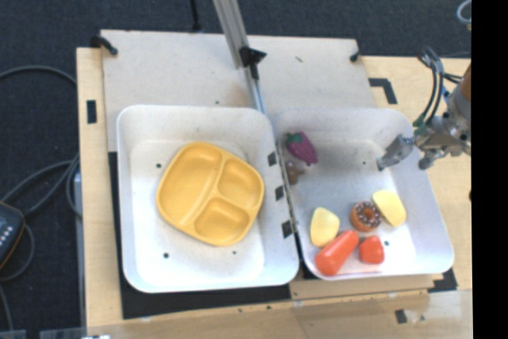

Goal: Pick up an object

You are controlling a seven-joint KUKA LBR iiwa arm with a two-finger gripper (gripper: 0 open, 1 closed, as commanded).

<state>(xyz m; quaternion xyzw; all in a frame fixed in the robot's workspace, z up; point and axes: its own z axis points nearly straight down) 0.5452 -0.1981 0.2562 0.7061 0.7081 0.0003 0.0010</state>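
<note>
Gripper open above the right bin, holding nothing.

Nearest us, in the right bin [432, 202], we see an orange carrot-like piece [336, 252] beside a small red piece [371, 250]; just behind them sit a yellow piece [324, 225], a brown doughnut [366, 215] and another yellow piece [389, 207], all clustered close. In the left bin [135, 171] lies a yellow divided plate [210, 193]. Farther back, near the right bin's left wall, we see a purple piece [301, 148], well apart from the cluster. The gripper [406, 154] hangs at the bin's right side, fingers spread with nothing between them.
</note>
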